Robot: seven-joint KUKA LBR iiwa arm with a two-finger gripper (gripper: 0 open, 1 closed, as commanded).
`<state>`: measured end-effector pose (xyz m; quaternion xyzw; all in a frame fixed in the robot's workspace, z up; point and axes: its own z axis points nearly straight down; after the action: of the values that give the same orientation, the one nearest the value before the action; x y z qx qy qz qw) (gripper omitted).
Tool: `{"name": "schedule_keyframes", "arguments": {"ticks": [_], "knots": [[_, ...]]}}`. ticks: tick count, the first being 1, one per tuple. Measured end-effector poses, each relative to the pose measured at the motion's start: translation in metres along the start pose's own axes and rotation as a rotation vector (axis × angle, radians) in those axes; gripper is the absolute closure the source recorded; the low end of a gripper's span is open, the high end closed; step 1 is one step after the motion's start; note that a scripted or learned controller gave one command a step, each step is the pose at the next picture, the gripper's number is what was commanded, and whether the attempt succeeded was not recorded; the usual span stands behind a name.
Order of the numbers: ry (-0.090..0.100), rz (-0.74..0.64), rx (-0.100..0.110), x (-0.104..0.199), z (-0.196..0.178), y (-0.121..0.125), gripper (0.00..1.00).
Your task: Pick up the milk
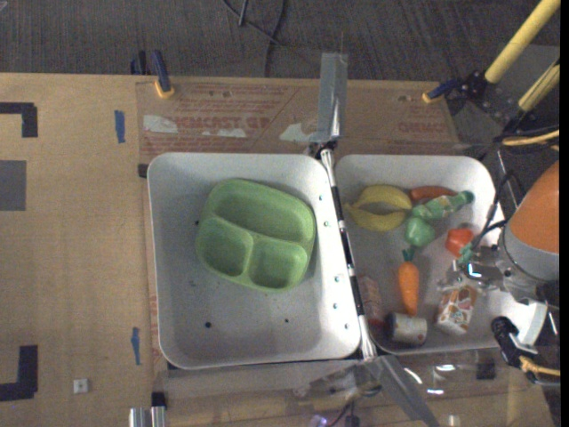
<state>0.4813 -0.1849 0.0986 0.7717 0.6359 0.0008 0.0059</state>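
camera view looks down on two white bins side by side: the left bin carries a green divided plate, and the right bin holds the clutter. the milk, a small carton with red and orange print, lies tilted on its side near the right bin's lower right, just beside a small can at the front wall and near a carrot. further up the bin sit a banana, a green bottle, a green pepper and a small red piece.

the gripper hangs directly above the carton's upper end, close to touching it, with the arm's orange band at the frame's right. whether it is spread or closed, and whether it has any hold on the carton, i cannot tell; the metal parts blur into the carton's top.

risks, as i judge them: the carton lies slanted, so a closing grasp may catch only a corner and let it pivot out or skid toward the bin wall. the can and carrot are close enough to be nudged or pinched along with it. a descent that is slightly off may simply press the carton flat instead of straddling it.
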Motion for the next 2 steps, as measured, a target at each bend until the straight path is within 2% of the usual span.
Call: {"name": "schedule_keyframes", "arguments": {"ticks": [1, 2], "knots": [[0.005, 0.152, 0.011, 0.002, 0.0, -0.003, 1.0], [0.004, 0.269, 0.012, 0.007, -0.144, -0.002, 1.0]]}}
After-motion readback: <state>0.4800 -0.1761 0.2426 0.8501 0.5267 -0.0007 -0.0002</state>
